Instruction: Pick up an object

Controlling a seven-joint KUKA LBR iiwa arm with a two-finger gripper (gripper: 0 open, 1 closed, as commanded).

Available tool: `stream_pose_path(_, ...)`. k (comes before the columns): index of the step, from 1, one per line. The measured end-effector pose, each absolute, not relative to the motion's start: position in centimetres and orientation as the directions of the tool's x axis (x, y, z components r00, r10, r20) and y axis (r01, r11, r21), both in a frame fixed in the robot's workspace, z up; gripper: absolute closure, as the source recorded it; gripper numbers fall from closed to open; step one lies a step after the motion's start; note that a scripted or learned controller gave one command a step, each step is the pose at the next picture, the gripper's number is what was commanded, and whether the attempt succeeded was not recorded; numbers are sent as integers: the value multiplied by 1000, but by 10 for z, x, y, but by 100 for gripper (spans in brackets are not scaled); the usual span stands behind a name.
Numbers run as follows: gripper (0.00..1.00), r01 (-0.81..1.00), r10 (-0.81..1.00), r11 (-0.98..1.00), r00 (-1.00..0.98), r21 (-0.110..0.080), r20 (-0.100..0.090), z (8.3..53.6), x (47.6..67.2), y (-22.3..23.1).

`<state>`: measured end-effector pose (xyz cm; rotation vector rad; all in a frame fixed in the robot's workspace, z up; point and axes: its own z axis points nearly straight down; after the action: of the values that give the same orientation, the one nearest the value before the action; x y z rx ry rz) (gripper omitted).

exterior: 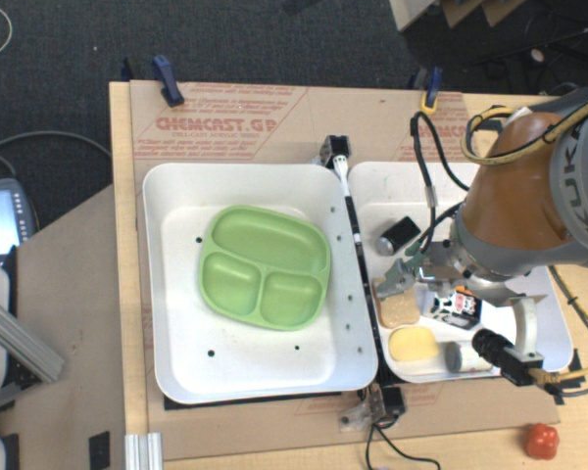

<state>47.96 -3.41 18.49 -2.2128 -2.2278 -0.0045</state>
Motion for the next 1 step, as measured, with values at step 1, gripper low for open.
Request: stream_pose_path(1,100,1000,1000,0,0,4,-1,195,480,-39)
